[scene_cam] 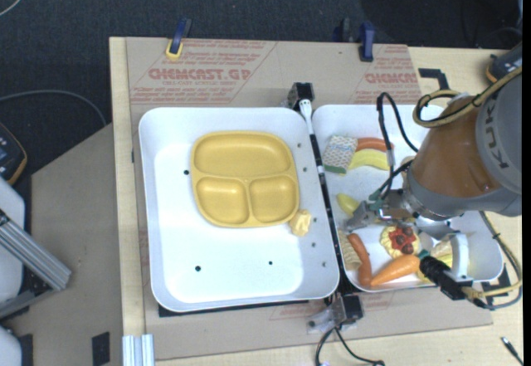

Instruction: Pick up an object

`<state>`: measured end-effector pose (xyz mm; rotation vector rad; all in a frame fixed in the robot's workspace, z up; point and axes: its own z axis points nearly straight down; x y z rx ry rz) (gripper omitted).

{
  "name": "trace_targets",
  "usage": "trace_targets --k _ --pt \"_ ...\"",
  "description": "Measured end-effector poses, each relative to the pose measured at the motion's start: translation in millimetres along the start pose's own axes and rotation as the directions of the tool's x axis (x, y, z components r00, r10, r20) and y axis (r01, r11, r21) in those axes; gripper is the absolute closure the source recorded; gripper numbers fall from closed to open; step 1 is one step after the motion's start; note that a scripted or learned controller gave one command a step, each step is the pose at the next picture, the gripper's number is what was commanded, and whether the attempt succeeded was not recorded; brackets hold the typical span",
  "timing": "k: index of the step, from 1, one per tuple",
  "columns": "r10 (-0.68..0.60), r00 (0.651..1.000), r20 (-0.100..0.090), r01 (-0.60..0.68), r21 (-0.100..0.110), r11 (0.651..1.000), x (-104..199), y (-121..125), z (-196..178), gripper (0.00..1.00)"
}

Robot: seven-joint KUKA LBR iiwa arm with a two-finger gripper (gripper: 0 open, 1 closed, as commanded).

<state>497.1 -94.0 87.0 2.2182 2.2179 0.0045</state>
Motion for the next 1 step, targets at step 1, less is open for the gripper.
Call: trace_targets --k 1 --pt "0.003 1.0 0.006 -0.003 -0.008 1.0 -2.3 1.2 -13.4 1.0"
